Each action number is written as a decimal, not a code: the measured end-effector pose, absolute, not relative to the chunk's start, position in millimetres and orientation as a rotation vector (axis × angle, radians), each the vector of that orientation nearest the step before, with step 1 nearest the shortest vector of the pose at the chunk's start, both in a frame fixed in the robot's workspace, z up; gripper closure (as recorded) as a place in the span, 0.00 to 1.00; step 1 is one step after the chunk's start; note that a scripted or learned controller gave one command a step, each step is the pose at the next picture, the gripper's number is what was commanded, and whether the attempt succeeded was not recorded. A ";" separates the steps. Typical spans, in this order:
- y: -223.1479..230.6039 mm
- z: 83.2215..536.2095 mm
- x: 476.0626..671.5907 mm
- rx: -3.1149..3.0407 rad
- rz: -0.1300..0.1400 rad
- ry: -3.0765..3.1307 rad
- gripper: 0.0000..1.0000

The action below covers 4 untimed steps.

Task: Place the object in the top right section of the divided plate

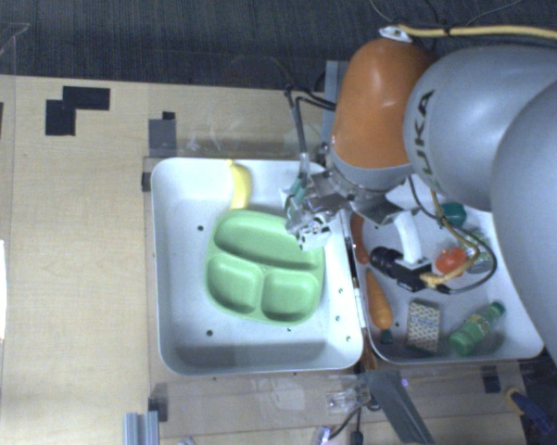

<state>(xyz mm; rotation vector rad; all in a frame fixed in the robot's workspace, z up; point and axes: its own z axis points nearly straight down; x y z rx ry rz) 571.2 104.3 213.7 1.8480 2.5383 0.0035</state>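
The divided plate (pixel 250 239) lies flat in the left bin (pixel 164 276), a little right of the bin's middle. It is a smooth, matt green moulding with rounded corners and soft raised ridges. The ridges split it into one long section on the far side and two smaller, squarish sections on the near side. It sits slightly turned, so its long section runs at a slant.

The claw (pixel 306 221) hangs over the plate's far right corner, above the right end of the long section and close to the bin's right wall. It is a small cluster of pale metal and dark parts, and from this angle I cannot tell whether it is open or closed, or whether it grips anything.

Just beyond the plate's far edge a banana (pixel 239 185) lies against the bin's back wall, curved, yellow and glossy.

The left bin is shallow white plastic with sloped walls and a few small dark holes in its floor.

The arm (pixel 463 119) reaches in from the right, its rounded orange band (pixel 380 100) above the claw.

The right bin (pixel 521 336) holds a long orange carrot-shaped piece (pixel 378 302) along its left wall, a checkered block (pixel 424 324), a green bottle (pixel 473 330) lying on its side, a rounded orange-red thing (pixel 451 260) and a small teal piece (pixel 455 213).

Both bins rest on a pale wood-grain bench (pixel 74 295).
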 end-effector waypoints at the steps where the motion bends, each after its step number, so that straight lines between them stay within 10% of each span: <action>1: 89.9 216.3 535.1 1.908 0.004 2.495 1.00; 2: 113.9 217.5 529.0 1.821 0.004 2.558 1.00; 3: 113.5 217.6 529.2 1.822 0.005 2.557 0.00; 4: 113.5 217.6 529.2 1.822 0.005 2.557 0.00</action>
